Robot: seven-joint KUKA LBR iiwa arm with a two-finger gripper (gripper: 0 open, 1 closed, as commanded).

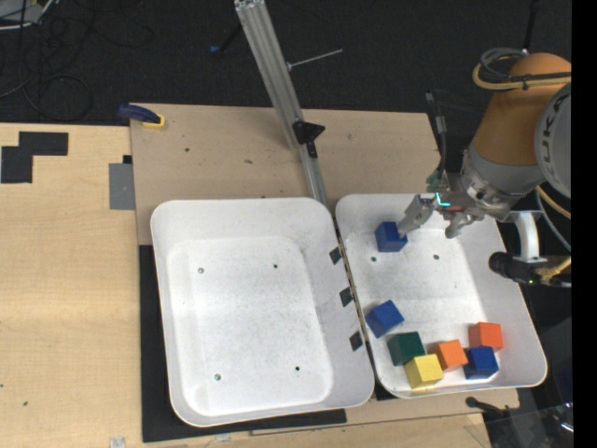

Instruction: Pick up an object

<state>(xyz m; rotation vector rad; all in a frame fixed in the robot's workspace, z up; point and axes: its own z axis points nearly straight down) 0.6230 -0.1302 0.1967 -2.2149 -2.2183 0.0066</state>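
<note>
From my console, the arm (522,110) is cut off at three o'clock, so I see none of it past the orange band. Its wrist hides the right bin's (522,292) far corner at one o'clock. The dark blue cube (481,361) partly covers the red cube (487,334) behind it. The cables (37,7) at eleven o'clock run off the edge.

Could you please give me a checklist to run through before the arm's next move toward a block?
1. End effector over the right bin: ok.
2. Fingers open: ok.
3. Nothing held between the fingers: ok.
4. Nearest blue block stands apart from other blocks: ok.
5. End effector centred over that block: not ok, it sits to the block's right.
6. Height above the bin floor: cannot tell.
</note>
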